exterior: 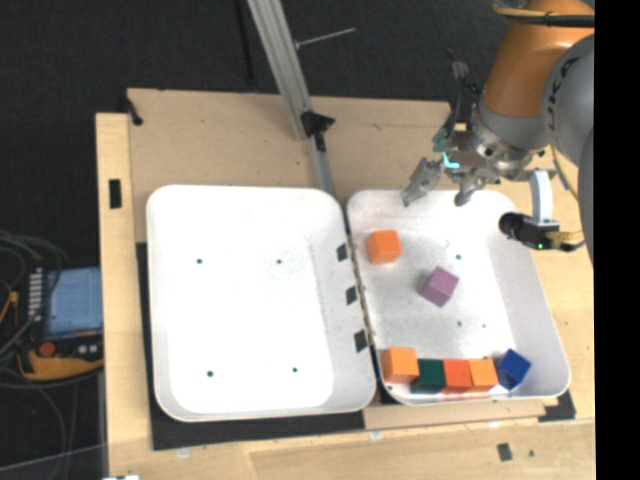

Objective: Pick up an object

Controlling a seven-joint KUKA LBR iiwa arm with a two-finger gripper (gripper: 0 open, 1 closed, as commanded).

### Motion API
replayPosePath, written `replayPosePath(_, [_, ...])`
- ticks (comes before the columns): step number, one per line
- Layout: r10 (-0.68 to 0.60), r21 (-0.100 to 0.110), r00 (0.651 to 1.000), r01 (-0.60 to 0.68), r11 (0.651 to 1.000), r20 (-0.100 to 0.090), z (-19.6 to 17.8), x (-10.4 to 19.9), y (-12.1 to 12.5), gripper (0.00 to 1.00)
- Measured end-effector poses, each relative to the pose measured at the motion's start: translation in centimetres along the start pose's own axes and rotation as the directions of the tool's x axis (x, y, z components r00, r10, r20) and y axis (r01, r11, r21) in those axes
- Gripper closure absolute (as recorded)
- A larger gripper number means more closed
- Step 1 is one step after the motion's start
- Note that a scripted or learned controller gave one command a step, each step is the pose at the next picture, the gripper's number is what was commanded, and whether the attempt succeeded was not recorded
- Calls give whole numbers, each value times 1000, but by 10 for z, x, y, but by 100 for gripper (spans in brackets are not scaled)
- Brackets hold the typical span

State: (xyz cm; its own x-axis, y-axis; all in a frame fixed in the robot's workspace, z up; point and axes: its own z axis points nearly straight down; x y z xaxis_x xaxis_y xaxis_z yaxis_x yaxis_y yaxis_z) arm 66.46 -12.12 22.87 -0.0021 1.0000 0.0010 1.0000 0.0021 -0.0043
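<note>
Looking down at the bench, I see the grey arm with its orange band (528, 63) reaching in from the right, and its two-finger gripper (441, 190) hangs over the far edge of the right-hand shallow white bin (520, 298), fingers spread wide with nothing between them. All the loose things lie in that right bin. Nearest the gripper is a small orange cube (383, 246), sitting close to the bin's left wall and roughly square to it. Just beyond it toward the middle rests a small purple cube (438, 286), turned at a slant so one corner points toward the near edge; being a cube, it has no long axis I can name. Along the near wall I count a row of small blocks touching side by side, the row running left to right: an orange block (401, 364), a dark green block (431, 375), a red-orange block (458, 374), another orange block (483, 372), and at the right end a blue block (513, 367), tilted against the corner. The left-hand shallow white bin (250, 298) shows its bare floor with a few dark dots.
</note>
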Motion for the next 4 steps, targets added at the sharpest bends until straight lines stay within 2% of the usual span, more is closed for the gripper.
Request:
replayPosePath(1, [-2,-4,1000,2,1000,3,-3,-1,1,0])
replayPosePath(2, [-3,0,1000,3,1000,3,53,7,4,0])
replayPosePath(3, [0,-14,1000,0,1000,-1,107,10,6,0])
replayPosePath(4, [-6,-14,1000,6,1000,5,128,9,9,0])
